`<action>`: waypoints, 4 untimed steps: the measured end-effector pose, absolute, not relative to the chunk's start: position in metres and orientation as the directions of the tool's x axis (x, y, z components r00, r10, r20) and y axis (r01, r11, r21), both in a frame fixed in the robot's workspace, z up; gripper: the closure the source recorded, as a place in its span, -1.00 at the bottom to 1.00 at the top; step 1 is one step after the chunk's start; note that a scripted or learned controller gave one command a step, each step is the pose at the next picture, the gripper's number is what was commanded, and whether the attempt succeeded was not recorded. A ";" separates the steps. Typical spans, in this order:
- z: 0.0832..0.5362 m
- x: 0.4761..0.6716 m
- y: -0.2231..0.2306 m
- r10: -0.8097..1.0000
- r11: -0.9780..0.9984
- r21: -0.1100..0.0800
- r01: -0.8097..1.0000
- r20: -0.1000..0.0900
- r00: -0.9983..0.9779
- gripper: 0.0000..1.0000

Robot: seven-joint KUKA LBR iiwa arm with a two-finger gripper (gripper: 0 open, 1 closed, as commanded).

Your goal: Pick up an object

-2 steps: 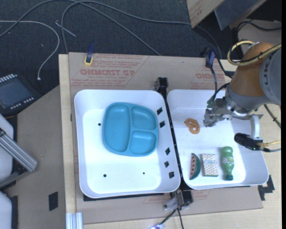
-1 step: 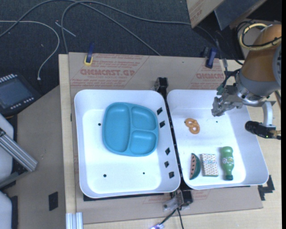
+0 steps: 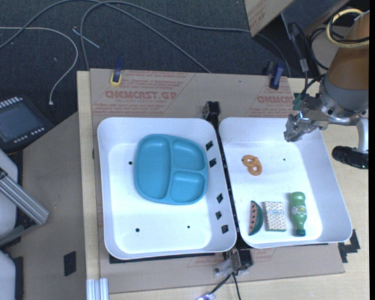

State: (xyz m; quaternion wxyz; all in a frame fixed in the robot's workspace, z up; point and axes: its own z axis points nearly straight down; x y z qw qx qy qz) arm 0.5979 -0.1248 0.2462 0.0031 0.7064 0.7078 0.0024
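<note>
You see dark carpet [image 3: 176,35] crossed by loose white cables [image 3: 55,26], and a cardboard box [image 3: 263,14] at the top edge.

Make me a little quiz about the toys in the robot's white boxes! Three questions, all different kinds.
1. True or false: the blue plate lies in the same bin as the pretzel.
2. Which toy stands nearest the right bin's right wall? A) watermelon slice B) green bottle C) cracker box
3. Fill in: the gripper hovers over the right bin's ____ corner, far or near.

Key: 1. False, the plate is in the left bin. 2. B. 3. Far.
</note>
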 end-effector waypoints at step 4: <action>0.240 0.545 0.013 1.000 0.005 -0.004 1.000 0.003 -0.005 1.00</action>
